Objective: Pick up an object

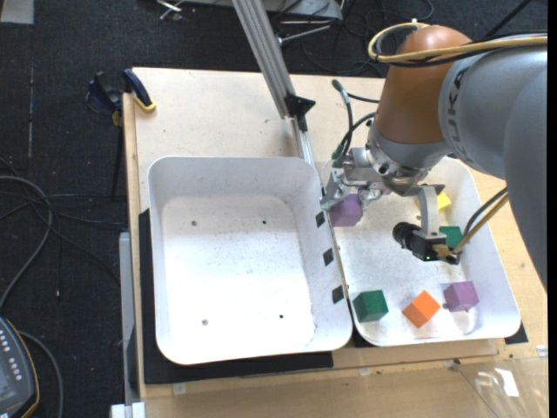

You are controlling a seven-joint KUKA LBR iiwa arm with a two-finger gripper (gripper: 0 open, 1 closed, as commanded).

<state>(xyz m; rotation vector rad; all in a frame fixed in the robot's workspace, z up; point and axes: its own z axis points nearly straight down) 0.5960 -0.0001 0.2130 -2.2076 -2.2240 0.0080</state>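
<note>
My gripper [350, 200] hangs over the near-left part of the right bin [498, 327], close to the wall shared with the left bin. A light purple block [347, 211] sits between its two fingers, and the gripper is shut on it. The block's lower half shows below the fingertips. Loose in the same bin lie a green block [371, 305], an orange block [423, 309], a second purple block [460, 296], a yellow block [443, 201] and another green block [452, 235], the last two partly hidden by the wrist.
The left bin [158, 174] stands beside the right one; their rims meet just left of the gripper. A slanted metal rail [264, 46] runs down to the bins' back edge. The bulky arm covers the right bin's back.
</note>
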